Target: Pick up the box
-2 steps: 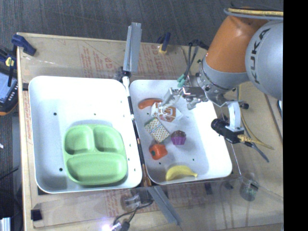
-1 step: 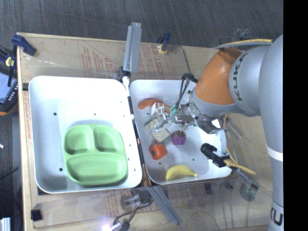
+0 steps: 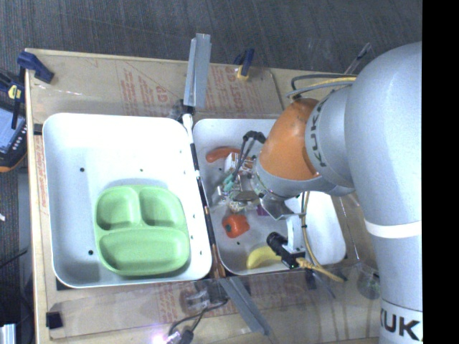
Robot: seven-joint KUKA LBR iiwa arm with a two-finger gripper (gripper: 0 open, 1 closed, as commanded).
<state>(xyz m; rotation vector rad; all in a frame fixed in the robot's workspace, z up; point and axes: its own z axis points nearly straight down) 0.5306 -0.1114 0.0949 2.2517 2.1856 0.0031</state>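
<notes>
My gripper (image 3: 241, 183) hangs low in the left half of the right bin (image 3: 326, 228), under the orange-banded wrist (image 3: 287, 153). Right below it lies a small cluster of things with green and purple patches (image 3: 239, 203); whether any of them is the box I cannot tell, since the wrist hides that part of the bin. Nothing shows clearly between the gripper's tips.
An orange-red sausage-shaped thing (image 3: 221, 153) lies at the bin's back left. A red tomato-like thing (image 3: 234, 225) and a yellow banana (image 3: 259, 258) lie towards the front. The left bin (image 3: 72, 142) holds a green sectioned tray (image 3: 142, 229). The bulky grey arm covers the right side.
</notes>
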